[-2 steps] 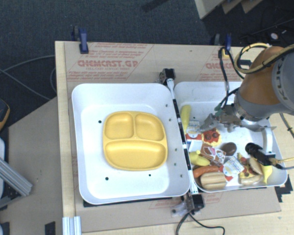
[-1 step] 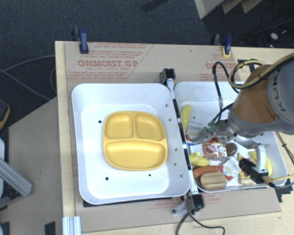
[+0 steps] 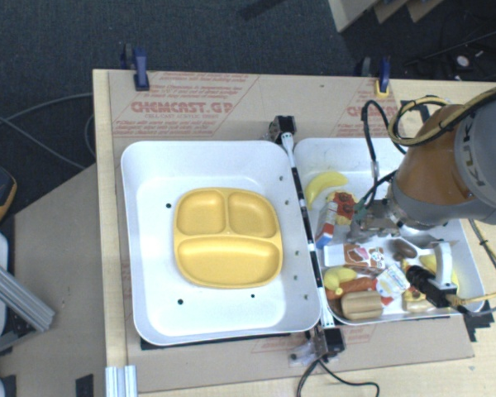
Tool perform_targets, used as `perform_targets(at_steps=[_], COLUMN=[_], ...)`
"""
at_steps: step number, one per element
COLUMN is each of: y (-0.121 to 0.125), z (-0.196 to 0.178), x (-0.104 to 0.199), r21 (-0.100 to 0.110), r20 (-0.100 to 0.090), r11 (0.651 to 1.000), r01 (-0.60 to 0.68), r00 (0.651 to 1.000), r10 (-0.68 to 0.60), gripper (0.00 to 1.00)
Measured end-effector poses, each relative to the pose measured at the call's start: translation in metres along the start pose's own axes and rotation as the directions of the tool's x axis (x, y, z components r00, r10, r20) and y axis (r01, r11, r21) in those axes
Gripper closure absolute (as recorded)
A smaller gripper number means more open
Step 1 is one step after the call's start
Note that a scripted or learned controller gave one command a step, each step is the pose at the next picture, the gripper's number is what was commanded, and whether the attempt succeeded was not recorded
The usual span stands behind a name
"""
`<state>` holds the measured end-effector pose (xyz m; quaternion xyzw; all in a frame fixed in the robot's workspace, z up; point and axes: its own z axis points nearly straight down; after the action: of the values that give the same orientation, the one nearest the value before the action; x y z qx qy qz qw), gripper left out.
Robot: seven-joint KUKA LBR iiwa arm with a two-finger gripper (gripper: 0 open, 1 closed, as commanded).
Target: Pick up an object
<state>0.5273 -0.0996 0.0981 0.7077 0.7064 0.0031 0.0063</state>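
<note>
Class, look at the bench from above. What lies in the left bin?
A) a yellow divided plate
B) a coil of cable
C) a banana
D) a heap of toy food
A: a yellow divided plate with three compartments lies flat in the left bin, while the toy food is heaped in the right bin.

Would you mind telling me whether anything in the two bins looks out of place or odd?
Nothing stands out. The yellow divided plate lies flat in the left bin. The toy food, including a banana, sits jumbled inside the right bin, where the arm reaches.
</note>
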Motion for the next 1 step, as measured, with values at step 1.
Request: perform_targets(at_steps=[1], y=[-0.0005], z=[0.0009], x=[0.0002], r21=[0.002], r20=[-0.001], r11=[1.0], r01=[0.0], r00=[1.0], r10=[0.0], gripper=[0.0])
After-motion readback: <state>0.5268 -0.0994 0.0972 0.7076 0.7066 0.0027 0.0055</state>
